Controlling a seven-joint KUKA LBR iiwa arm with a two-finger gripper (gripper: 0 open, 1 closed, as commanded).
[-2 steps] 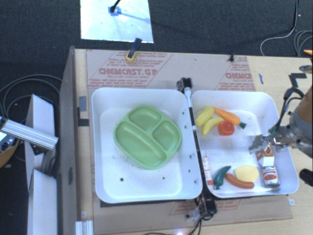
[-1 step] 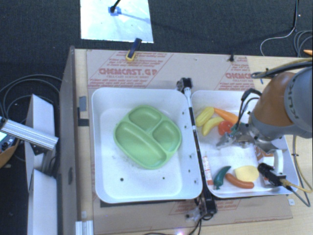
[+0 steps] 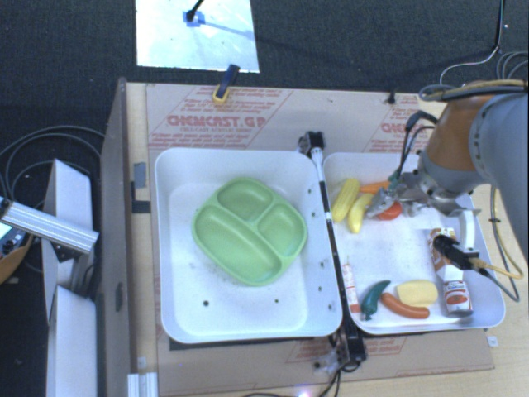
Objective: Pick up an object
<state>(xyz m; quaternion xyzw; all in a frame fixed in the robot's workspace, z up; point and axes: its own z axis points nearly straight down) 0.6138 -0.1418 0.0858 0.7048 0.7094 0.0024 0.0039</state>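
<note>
Since the task names no one object, the right bin (image 3: 479, 300) serves as the stock: it holds all the small pieces, loose and well spaced for a reach from the right.

Gripper (image 3: 387, 208): low over the bin's upper part, tip at a red-orange piece (image 3: 392, 212); whether it is clenched or released cannot be told, nor whether it has that piece.

Arm (image 3: 463, 139): grey, smooth, with an orange band.

Likely pick: the red-orange piece, small and glossy, touching the gripper tip, just right of the bananas.

Bananas (image 3: 345, 198): two, yellow, curved, plastic-looking, side by side near the divider.

Carrot (image 3: 374, 187): orange, thin, above the tip.

Bottle (image 3: 450, 265): brown, white label, lying along the right wall.

Lower group: a green pepper (image 3: 374, 294), a sausage (image 3: 404, 305), a yellow wedge (image 3: 417, 291), close together, rounded, toy-like.

Left bin (image 3: 178, 304): white, shallow, rounded corners, holding a plate (image 3: 250, 230), pale green, three compartments, lying flat, probably too broad for an easy pinch.
</note>
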